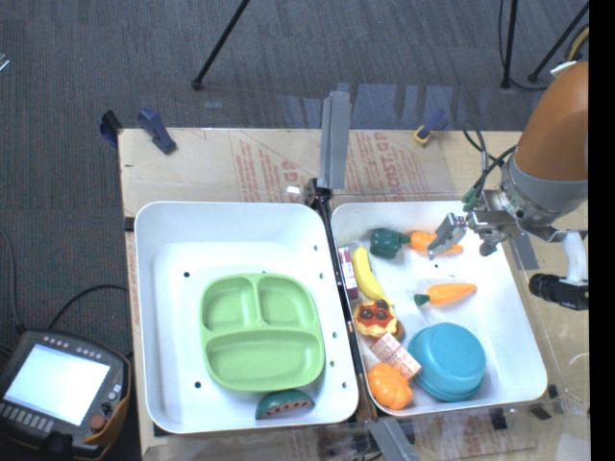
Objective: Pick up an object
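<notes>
Single fixed camera is sitting above the bench (240, 166), looking down at a slant. It is standing far enough back to be taking in both white bins whole: left bin (159, 257) lying across lower left to centre of frame, right bin (509, 325) across lower right. Upper part of frame is taking in dark carpeted floor (115, 46) beyond the bench, with tripod legs (226, 32) crossing it. Arm (557, 133) is entering from the right edge. Pendant screen (58, 382) is showing at lower left corner.
</notes>
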Robot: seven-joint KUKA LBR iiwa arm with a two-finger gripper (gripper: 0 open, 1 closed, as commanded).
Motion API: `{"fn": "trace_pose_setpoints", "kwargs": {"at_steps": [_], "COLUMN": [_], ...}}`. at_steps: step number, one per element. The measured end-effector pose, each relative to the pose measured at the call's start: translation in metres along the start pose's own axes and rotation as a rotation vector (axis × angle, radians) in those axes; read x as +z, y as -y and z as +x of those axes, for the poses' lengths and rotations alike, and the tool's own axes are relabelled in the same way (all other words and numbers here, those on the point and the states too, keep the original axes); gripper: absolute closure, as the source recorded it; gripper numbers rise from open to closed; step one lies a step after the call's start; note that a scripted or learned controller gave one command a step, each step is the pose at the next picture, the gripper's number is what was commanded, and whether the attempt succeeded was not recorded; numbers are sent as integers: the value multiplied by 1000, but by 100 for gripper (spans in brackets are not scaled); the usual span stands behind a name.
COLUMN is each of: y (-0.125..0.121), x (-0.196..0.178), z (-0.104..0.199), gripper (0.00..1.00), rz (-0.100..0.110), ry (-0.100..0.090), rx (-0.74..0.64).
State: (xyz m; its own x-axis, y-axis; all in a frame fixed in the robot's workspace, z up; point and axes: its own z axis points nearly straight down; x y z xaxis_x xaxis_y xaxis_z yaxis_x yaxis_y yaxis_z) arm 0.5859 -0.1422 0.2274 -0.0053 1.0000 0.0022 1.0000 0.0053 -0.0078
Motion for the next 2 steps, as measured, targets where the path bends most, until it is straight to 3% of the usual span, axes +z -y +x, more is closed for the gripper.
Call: {"fn": "trace_pose_setpoints", "kwargs": {"at_steps": [1,2], "y": [58,42], "x": [16,140], "z": [-24,-43], "gripper": [0,0], "rz": [2,2], "ry": [-1,-2], "rx": [106,72]}}
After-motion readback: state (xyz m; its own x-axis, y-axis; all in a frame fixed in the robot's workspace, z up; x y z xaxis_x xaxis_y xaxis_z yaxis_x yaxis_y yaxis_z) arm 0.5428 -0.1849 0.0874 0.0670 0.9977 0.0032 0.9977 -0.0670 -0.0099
